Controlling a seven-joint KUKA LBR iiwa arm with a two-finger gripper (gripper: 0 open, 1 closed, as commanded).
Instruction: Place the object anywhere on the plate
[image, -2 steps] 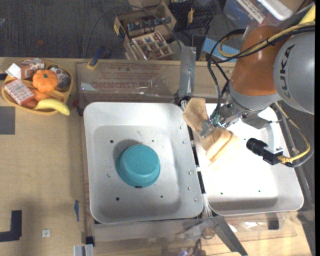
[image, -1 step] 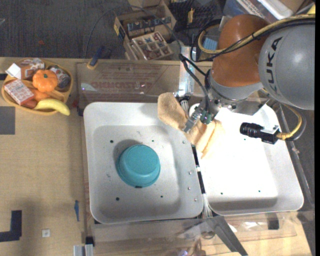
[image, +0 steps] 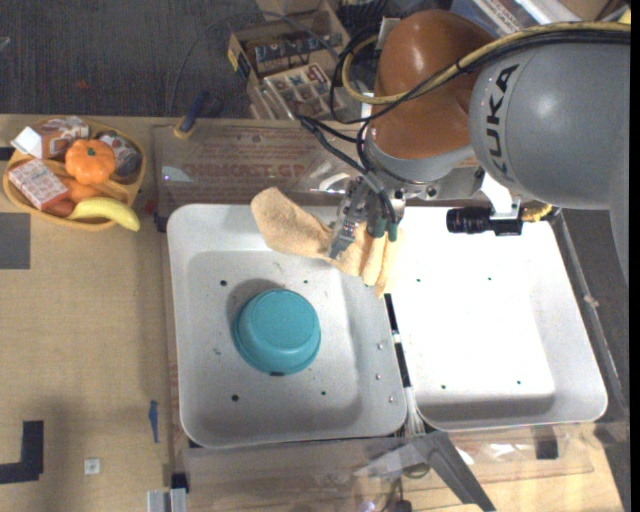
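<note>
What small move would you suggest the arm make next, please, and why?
Probably carry the cloth down-left toward the teal plate. The gripper sits at the cloth's right end on the left bin's back rim, and the plate lies apart, nearer the camera.

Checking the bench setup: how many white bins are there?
2. The left bin holds a teal plate and a tan cloth draped over its back rim; the right bin sits beside it.

This is a robotics lab. A large grey industrial arm (image: 560, 100) with loose cables reaches over two white bins (image: 500, 320) on a wooden bench (image: 80, 340). A basket of toy food (image: 70, 175) sits at upper left, and boxes of electronics (image: 285, 60) stand at the top.
</note>
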